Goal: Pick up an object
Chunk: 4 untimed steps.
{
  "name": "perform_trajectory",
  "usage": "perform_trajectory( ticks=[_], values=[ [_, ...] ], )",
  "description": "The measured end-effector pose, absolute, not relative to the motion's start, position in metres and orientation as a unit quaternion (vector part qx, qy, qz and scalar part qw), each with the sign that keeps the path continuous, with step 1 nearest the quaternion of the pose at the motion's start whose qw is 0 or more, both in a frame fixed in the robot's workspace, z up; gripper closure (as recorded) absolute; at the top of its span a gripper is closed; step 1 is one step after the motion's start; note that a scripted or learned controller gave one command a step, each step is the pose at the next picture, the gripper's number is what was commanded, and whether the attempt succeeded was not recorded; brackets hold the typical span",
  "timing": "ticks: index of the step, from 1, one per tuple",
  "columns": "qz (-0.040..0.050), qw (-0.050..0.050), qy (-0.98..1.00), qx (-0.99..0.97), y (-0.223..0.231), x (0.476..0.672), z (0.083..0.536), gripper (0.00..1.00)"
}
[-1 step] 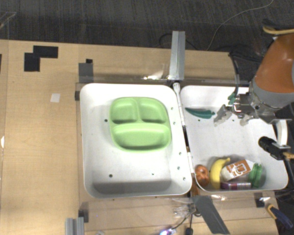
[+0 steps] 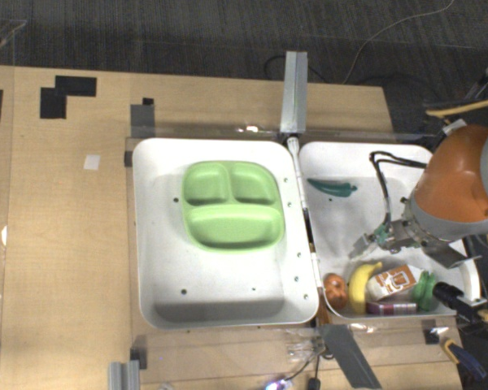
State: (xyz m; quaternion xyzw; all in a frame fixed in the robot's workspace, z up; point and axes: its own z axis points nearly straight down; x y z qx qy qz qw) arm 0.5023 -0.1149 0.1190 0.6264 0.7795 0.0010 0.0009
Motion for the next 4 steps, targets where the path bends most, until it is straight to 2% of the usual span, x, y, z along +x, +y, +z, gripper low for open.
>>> perform_trajectory(
  ticks=[1, 2, 3, 4],
  values=[
    [0.0017, 0.003, 0.839, 0.545, -0.119, 0.568, 0.171, 0.00],
    [0.0008, 0.001, 0.811, 0.585, -0.097, 0.488, 0.102, 0.00],
    [0.0012, 0.004, 0.909, 0.416, -0.109, 0.512, 0.207, 0.00],
    [0.0004, 0.005, 0.940, 0.340, -0.198, 0.542, 0.231, 0.00]
  ],
)
